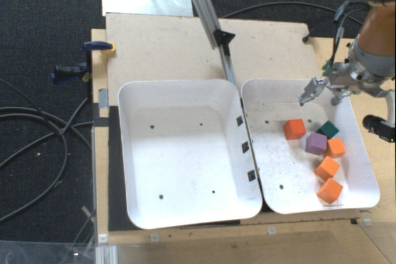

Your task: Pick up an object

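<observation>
Several small blocks lie in the right bin (pixel 275 191). An orange block (pixel 294 128) sits nearest the bin's middle. To its right are a dark green block (pixel 329 129), a purple block (pixel 316 143) and an orange block (pixel 336 147). Two more orange blocks (pixel 327 167) (pixel 330 190) lie toward the front right corner. My gripper (pixel 323 96) hangs over the bin's back right part, above and behind the blocks. It is open, with nothing between its fingers.
The left bin (pixel 133 133) stands beside the right one, sharing a middle wall. A slanted metal rod (pixel 204 3) crosses the back board. A blue clamp (pixel 93 46) grips the bench's left edge. Cables lie on the dark floor at left.
</observation>
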Controlling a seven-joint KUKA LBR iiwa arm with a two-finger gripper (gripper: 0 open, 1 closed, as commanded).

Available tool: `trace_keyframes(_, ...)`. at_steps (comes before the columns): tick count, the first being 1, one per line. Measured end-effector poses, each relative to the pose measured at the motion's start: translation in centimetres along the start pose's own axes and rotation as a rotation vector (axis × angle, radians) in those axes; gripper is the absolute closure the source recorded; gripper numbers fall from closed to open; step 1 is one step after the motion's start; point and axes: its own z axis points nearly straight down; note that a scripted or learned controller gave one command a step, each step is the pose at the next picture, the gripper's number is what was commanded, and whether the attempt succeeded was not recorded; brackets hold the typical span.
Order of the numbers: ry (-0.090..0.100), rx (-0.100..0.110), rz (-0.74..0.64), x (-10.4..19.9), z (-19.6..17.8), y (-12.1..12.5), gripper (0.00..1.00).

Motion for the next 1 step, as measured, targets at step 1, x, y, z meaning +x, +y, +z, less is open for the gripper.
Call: trace_keyframes(1,0.000,0.006,0.003,-2.22,12.43,-0.13,0.00)
